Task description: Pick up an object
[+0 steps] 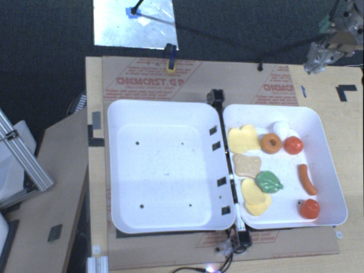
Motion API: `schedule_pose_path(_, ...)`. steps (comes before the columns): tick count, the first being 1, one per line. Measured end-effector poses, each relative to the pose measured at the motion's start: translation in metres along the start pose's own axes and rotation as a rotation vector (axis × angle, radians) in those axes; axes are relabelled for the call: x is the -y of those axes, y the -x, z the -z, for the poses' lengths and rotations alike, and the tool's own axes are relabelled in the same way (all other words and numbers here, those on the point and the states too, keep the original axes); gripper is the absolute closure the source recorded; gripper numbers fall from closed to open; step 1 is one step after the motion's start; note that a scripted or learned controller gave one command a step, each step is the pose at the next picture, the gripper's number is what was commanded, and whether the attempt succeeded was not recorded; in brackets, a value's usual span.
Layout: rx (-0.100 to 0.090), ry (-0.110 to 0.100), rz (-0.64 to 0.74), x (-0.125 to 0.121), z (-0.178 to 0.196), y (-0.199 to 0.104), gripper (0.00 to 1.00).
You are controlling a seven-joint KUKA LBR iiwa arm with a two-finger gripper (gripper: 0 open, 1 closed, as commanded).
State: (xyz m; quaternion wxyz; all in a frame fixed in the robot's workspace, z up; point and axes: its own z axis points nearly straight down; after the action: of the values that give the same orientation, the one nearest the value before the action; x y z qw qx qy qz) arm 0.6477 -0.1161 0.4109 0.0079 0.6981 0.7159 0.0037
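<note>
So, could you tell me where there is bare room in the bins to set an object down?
The left bin is bare floor from wall to wall. In the right bin the items crowd the divider side: yellow pieces, donut, green leaf. A small free patch lies between the leaf and the sausage.

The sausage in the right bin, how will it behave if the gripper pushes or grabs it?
The sausage looks long and rounded, so a sideways push would probably roll it. It seems a small, likely light toy. It lies apart from its neighbours, near the bin wall, which could crowd a grasp.
</note>
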Motion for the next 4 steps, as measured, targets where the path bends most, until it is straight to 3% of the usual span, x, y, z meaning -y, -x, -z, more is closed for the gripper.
schedule_pose_path(1, 0.002, 0.004, 0.005, -0.001, 0.011, 0.000, 1.00)
schedule_pose_path(2, -0.009, -0.024, -0.016, -0.021, -0.097, -0.061, 1.00)
schedule_pose_path(3, -0.008, -0.017, -0.017, -0.021, -0.129, -0.105, 1.00)
schedule_pose_path(4, -0.011, -0.002, -0.011, -0.026, -0.027, -0.194, 1.00)
